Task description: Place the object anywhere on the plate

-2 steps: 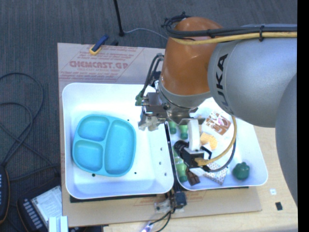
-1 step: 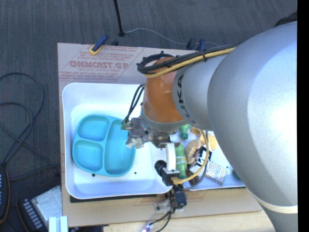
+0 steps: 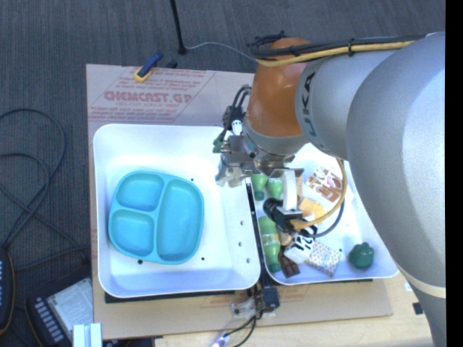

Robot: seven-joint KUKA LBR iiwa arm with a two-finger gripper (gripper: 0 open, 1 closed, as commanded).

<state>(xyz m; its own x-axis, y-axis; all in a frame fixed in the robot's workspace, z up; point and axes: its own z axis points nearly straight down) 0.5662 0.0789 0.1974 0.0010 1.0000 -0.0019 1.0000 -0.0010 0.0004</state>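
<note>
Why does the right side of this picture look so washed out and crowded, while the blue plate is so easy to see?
In the camera view, strong light bleaches the right bin to glaring white, and the arm, close to the lens, looms large and soft-edged over it. The blue plate lies in the left bin under even light, casting a thin shadow at its lower edge.

The arm (image 3: 376, 100) hides much of the right bin (image 3: 376, 270) and covers the end effector's fingertips; the right edge cuts it off.
</note>
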